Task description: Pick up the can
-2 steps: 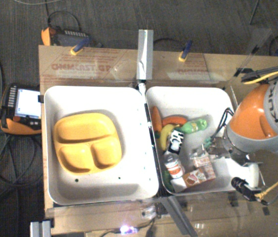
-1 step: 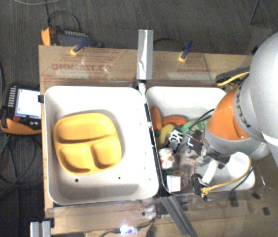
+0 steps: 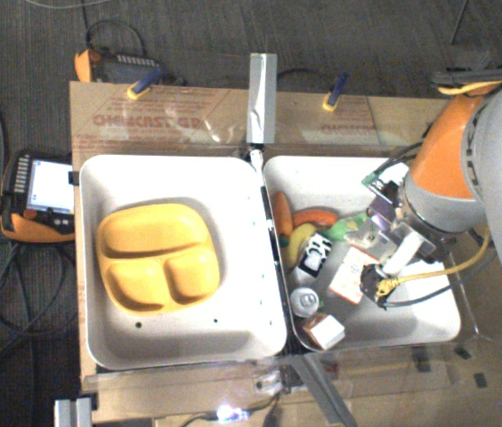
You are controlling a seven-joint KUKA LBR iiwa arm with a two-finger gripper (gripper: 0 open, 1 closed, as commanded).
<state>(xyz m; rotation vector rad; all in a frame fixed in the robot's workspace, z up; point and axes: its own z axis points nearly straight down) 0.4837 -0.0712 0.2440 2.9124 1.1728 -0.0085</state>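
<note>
The can (image 3: 304, 302) stands upright near the front left corner of the right bin (image 3: 429, 327), its silver top facing up. My gripper (image 3: 377, 229) hangs over the middle of that bin, up and to the right of the can and apart from it. Right under the gripper lie a white and orange box (image 3: 347, 278) and a green item (image 3: 349, 229). Nothing shows between the gripper and the can.
A carrot (image 3: 283, 213), a banana (image 3: 301, 238), a black and white object (image 3: 315, 254) and a small white and orange box (image 3: 325, 332) crowd the right bin's left side. The left bin (image 3: 100, 327) holds a yellow divided tray (image 3: 157, 256).
</note>
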